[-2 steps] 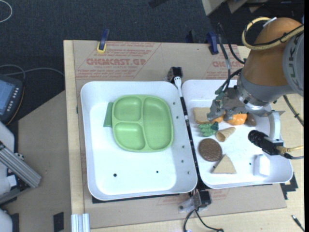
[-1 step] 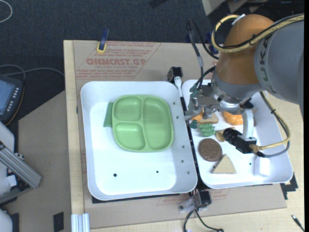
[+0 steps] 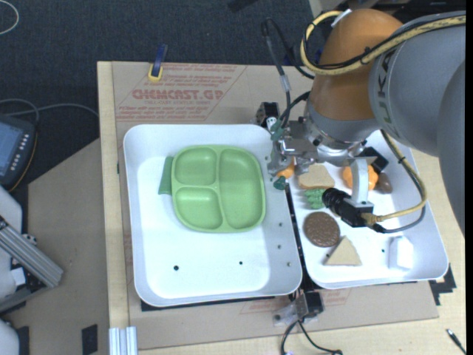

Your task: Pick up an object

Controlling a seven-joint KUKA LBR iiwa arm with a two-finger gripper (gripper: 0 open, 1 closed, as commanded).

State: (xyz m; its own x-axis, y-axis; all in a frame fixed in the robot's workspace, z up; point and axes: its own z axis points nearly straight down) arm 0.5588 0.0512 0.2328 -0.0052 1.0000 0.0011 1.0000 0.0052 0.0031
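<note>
Two white bins (image 3: 148, 220); claw (image 3: 283, 170) low at their shared rims.

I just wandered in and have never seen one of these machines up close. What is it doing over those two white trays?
A grey and orange robot arm reaches in from the right and hangs low over the right bin, its gripper near the wall between the two bins. That bin holds small toy foods: a brown round cookie, a tan wedge, a white block and a few others partly under the arm. The left bin holds a green divided plate. Nothing looks lifted yet.
</note>
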